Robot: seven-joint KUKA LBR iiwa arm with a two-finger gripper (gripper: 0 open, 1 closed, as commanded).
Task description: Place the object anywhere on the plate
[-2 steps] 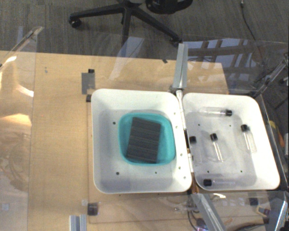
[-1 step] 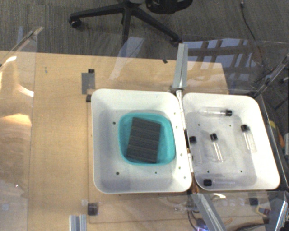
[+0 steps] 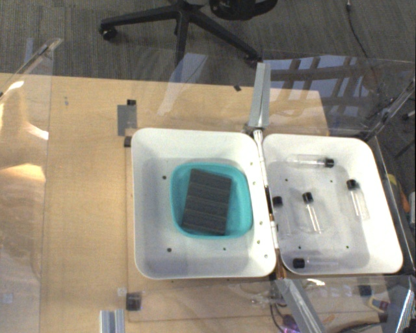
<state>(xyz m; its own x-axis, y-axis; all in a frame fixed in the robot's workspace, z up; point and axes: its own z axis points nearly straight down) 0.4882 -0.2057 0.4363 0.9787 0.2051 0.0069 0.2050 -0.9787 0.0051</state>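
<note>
Showing grey carpeted floor [image 3: 78, 45] beyond a pale wooden bench [image 3: 71, 195]; an office chair base [image 3: 179, 19] standing at top, clear panels [image 3: 364, 91] catching window-like reflections at right.

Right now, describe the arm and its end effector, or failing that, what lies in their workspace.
Their colours, shapes, cables and markings cannot be told from this frame. In the workspace: a dark grey ribbed rectangular block lies on a teal square plastic plate in the left shallow white bin; small clear vials with black caps lie in the right shallow white bin.
</note>
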